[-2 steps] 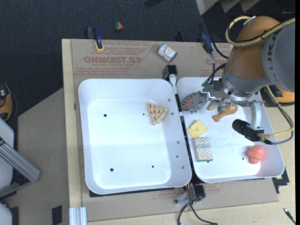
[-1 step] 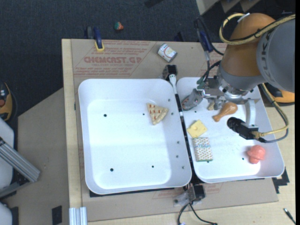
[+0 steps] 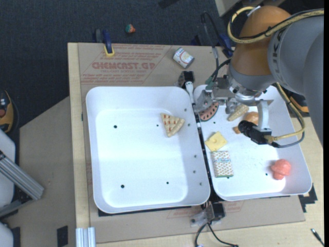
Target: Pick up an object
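Several pieces crowd the right bin [image 3: 303, 181] under my gripper [image 3: 226, 101]; I cannot tell how it is set; the nearest, a brown ridged piece [image 3: 207, 112], hugs the wall, so I fear a glancing miss.

Illumination is bright, even and overhead. The white bins [image 3: 139, 153] read near overexposed, with soft shadows along their inner walls. The arm [image 3: 288, 40] casts a faint shadow beneath it. Focus is slightly soft throughout; the dark floor [image 3: 51, 14] shows grain.
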Robot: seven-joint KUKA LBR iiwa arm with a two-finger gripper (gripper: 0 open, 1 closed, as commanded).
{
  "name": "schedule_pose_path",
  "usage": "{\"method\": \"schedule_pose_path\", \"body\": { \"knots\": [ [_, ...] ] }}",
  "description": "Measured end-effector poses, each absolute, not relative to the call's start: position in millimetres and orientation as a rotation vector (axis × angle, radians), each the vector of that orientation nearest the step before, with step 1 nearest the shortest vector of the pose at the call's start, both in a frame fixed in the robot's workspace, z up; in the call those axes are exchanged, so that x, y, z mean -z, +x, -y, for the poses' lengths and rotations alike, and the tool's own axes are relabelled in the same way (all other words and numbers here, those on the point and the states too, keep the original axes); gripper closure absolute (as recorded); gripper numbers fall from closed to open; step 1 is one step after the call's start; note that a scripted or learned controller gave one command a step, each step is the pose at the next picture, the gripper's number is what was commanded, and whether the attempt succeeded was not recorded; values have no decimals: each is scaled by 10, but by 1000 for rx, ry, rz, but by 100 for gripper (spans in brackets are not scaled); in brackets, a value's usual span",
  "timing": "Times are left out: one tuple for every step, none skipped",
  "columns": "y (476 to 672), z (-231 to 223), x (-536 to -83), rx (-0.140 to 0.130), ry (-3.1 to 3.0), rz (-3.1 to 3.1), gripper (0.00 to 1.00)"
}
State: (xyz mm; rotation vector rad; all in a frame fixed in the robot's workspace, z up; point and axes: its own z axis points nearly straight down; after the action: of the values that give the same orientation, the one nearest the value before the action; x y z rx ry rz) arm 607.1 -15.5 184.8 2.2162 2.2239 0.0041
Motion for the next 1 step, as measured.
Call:
{"method": "schedule_pose_path", "body": {
  "knots": [
    [6694,-32,-1854,-7,2214,-2222,0]
  ]
}}
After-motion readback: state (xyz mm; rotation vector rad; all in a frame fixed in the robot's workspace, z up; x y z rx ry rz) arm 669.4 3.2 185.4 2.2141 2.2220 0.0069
